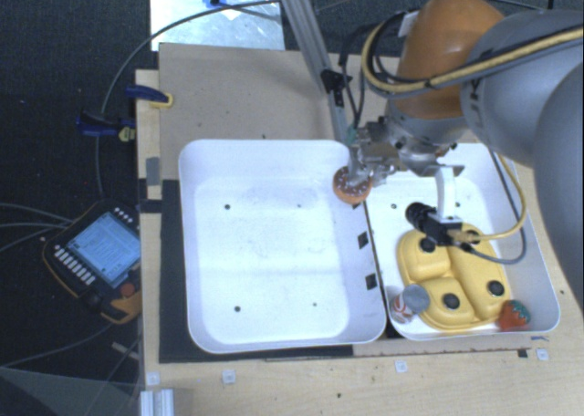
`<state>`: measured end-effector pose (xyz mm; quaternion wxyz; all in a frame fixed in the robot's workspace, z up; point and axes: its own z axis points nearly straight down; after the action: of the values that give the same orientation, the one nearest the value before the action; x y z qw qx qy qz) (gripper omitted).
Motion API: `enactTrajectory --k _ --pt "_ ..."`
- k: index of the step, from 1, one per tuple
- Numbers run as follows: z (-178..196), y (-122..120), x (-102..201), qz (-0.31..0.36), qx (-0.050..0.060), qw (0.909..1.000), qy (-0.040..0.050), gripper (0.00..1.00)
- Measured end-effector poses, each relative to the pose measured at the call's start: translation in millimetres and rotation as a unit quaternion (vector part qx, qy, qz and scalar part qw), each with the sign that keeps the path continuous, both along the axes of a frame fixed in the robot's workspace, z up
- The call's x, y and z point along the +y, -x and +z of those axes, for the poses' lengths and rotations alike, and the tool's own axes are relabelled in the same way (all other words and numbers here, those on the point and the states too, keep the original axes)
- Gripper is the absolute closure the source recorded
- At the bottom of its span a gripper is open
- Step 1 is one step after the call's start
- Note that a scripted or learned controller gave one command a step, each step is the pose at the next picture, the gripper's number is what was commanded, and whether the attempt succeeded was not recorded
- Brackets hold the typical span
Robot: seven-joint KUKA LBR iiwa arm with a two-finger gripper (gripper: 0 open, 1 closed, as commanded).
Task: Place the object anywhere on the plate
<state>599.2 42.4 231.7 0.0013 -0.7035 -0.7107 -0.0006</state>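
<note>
A small round brown doughnut [351, 188] with pale sprinkles hangs over the rim between the two bins, at the top of the left bin's right edge. My gripper [358, 177] comes down from the orange-banded wrist directly onto it and is shut on the doughnut, which sits at the fingertips. The yellow moulded plate [452, 282], with dark round holes in it, lies in the lower part of the right bin [525, 223], below and to the right of the gripper.
A red strawberry [514, 314] lies at the plate's lower right corner. A grey round piece [415, 297] and a small pale object [399, 306] sit at its lower left. The left bin [265, 241] shows bare white floor. The arm covers the right bin's upper part.
</note>
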Motion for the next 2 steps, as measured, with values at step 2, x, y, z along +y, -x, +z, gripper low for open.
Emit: enactTrajectory --k 2 --pt "13 41 102 0.000 0.000 1.0000 -0.0001 1.00"
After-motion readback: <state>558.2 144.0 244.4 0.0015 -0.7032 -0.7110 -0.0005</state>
